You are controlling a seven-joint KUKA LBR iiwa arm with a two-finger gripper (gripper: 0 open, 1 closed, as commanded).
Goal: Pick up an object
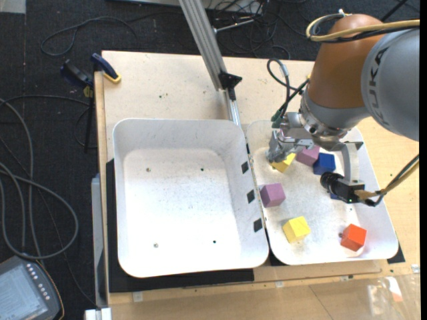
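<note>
Pincer [279, 153] sits low over a yellow block [284, 163] in the right bin [383, 242].

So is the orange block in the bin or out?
In. The orange block sits on the floor of the right bin, near its front corner, inside the rim.

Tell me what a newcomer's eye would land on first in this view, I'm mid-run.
First the big grey and orange arm reaching in from the right, its pincer down in the right bin at a yellow block. Next the bright cubes scattered in that bin: a purple cube, a yellow cube and an orange cube near the front. The left bin is a broad white expanse beside it.
</note>
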